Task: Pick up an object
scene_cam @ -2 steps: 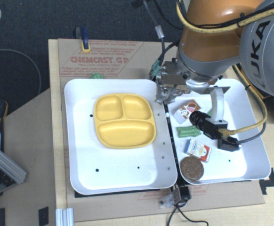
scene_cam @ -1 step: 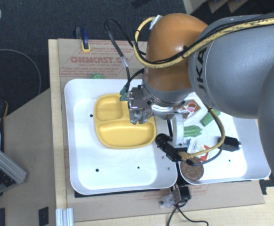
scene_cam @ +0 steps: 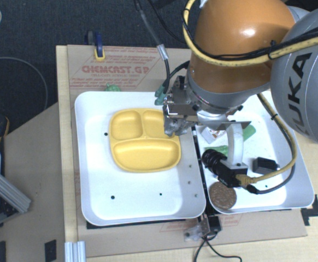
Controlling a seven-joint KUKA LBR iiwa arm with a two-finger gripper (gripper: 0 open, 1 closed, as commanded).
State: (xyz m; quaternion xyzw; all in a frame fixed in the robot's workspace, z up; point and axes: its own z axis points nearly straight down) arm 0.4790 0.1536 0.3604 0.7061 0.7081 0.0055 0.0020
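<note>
Camera view looks down on the grey KUKA arm with its orange band (scene_cam: 241, 31), which reaches in from the right and covers much of the far part of the right bin. Under it lies the brown board-topped desk (scene_cam: 121, 64), with red print along its far edge. On it sit two shallow white plastic bins side by side, the left bin (scene_cam: 93, 162) and the right bin (scene_cam: 293, 173), their inner rims touching along the middle.

The yellow plastic plate with three compartments (scene_cam: 144, 140) lies flat in the far half of the left bin, nearer the middle rim than the left wall. Two small compartments face the far side and one long compartment faces the near side.

The hand (scene_cam: 174, 127) hangs low at the plate's far right corner, just beside the rim between the bins. Whether it touches the plate is unclear. Its metal body hides its tips, so I cannot tell whether it is spread or closed, and nothing is seen held in it.

A round brown disc (scene_cam: 223, 195) lies flat at the near edge of the right bin, close to the middle rim. A small green piece (scene_cam: 220, 149) lies farther back in the same bin, partly hidden by the arm. A small blue clamp (scene_cam: 98, 41) stands at the desk's far edge.
</note>
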